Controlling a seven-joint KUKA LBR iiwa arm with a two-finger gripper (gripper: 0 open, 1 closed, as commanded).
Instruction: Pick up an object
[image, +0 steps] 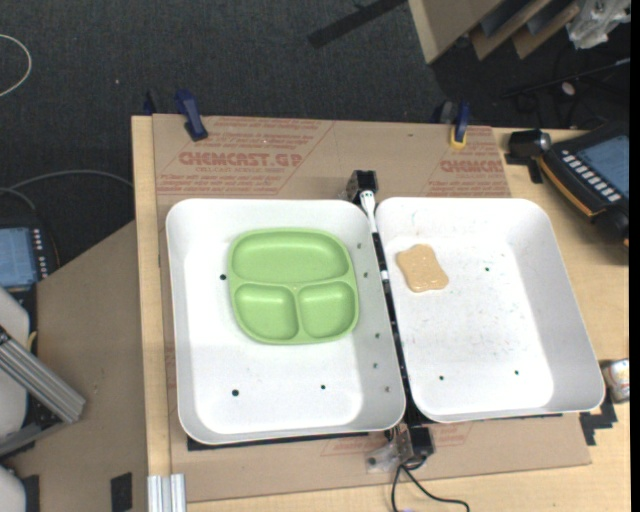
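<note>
We see two shallow white bins side by side on a brown board on the desk (150, 300). The left bin (200, 380) holds a green plate (293, 285) with three parts, one long part at the far side and two small parts at the near side. The plate lies flat in the far half of its bin, a little nearer to the middle wall than to the left wall. The right bin (520, 330) holds a small tan thing that looks like a slice of toast (421, 268). The toast lies flat in the far left part of its bin, near the wall that the two bins share, and it is well apart from the green plate. Small dark specks are spread over the floor of the right bin. A blue clamp (189, 115) grips the far edge of the board on the left, and a yellow and blue clamp (459, 126) grips it on the right. We cannot tell how the fingers are set.
</note>
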